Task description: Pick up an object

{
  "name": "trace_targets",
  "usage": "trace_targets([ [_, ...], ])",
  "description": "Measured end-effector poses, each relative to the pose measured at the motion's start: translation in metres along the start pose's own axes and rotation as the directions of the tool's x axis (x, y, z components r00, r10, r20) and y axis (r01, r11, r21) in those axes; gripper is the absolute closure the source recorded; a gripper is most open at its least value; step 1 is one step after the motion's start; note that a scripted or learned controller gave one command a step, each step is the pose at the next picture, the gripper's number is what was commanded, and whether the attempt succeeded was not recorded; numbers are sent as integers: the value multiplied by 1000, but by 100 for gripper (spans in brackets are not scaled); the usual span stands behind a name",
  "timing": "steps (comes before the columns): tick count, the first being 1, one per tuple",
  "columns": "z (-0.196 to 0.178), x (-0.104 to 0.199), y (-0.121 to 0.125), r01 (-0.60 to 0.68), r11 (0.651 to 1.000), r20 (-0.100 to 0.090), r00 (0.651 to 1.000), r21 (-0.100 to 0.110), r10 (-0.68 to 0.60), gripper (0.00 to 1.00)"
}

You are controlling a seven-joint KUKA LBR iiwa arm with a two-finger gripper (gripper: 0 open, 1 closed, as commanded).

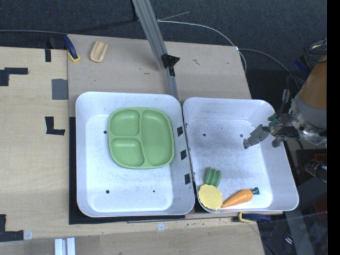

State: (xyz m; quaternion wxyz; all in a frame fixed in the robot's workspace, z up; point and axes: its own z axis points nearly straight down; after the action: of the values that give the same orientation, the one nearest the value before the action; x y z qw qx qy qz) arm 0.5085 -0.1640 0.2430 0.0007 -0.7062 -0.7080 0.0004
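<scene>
Carrot (237, 197), orange with a small green top, lies near the front edge of the right bin (228, 110), its green end pointing right. Just to its left, touching or nearly touching it, sits a round yellow disc (210, 196), and a small green ribbed piece (212, 176) rests just behind that disc. All three cluster at the bin's front, toward its left wall. The gripper (264, 136) hangs over the bin's right side, well apart from the carrot and further back; one dark finger (255, 136) reaches leftward over the bin floor. Nothing sits between the fingers, but whether the jaws are open or closed cannot be told from this angle. The left bin (87, 195) holds a green divided plate (141, 137) lying flat toward its rear. On the bench behind the bins rests a small tan object (98, 51).
</scene>
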Motion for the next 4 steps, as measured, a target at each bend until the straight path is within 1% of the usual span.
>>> trace_targets([
  [1,0,0,0,0,1000,0,1000,0,0,0],
  [2,64,4,1,-1,1000,-1,1000,7,1,0],
  [3,109,10,3,-1,1000,-1,1000,5,1,0],
  [4,155,10,3,-2,1000,2,1000,-1,2,0],
])
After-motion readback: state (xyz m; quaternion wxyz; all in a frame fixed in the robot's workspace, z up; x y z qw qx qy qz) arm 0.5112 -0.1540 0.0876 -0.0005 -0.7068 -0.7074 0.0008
